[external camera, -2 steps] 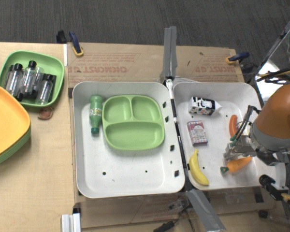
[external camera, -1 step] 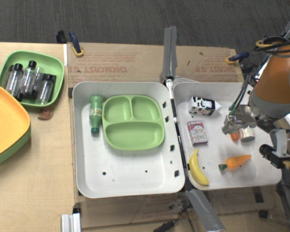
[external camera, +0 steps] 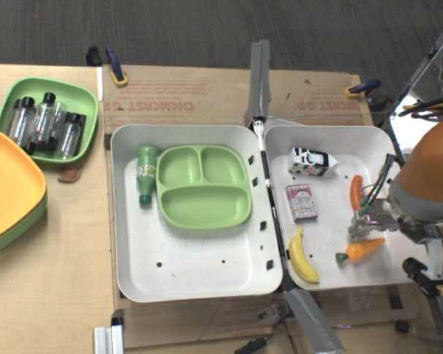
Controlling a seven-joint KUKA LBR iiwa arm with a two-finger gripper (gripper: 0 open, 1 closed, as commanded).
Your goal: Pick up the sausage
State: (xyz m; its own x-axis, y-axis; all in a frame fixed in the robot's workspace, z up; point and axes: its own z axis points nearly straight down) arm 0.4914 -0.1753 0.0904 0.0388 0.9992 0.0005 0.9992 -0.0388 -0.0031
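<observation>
The sausage (external camera: 355, 191) is a short orange-red link lying lengthwise near the right wall of the right bin (external camera: 332, 142). My gripper (external camera: 361, 226) hangs low over the bin floor just below the sausage's near end, between it and a carrot (external camera: 362, 250). The grey wrist and the orange band (external camera: 430, 169) come in from the right. Nothing is visibly held.
The right bin also holds a banana (external camera: 303, 257), a pink packet (external camera: 301, 201) and a small black-and-white carton (external camera: 310, 161). In the left bin (external camera: 199, 268) lie a green divided plate (external camera: 204, 186) and a green bottle (external camera: 145, 172). A green tray of bottles (external camera: 49, 120) and yellow plates (external camera: 11, 198) sit at the far left.
</observation>
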